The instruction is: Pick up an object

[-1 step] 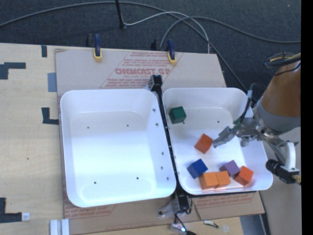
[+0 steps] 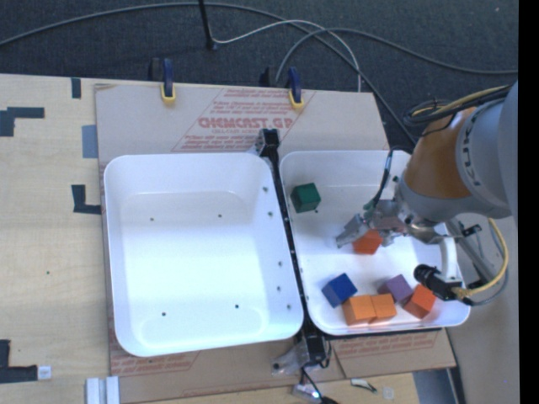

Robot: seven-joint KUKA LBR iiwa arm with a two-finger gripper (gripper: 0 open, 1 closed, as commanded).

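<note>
The arm reaches into the right bin [image 2: 290, 225] from the right, and its gripper [image 2: 365, 232] sits low in the middle of that bin, at an orange block [image 2: 367, 243]. Grey fingers [image 2: 347, 234] show just left of and above the block, and the block appears to lie between them, though at this slant it is hard to say whether they have closed on it or only stand around it; I cannot tell how far open they are. Whether the block rests on the bin floor or has come clear of it is also unclear.

So the approach looks done and the grasp is at best in progress; the lift is what remains.

The other candidates lie untouched: a green block [image 2: 306, 197] toward the far left of the same bin, and along the near edge a blue block [image 2: 339, 289], an orange double block [image 2: 369, 309], a purple block [image 2: 394, 289] and a red-orange block [image 2: 420, 300]. The left bin [image 2: 114, 225] sits beside it on the bench [image 2: 42, 242].
</note>
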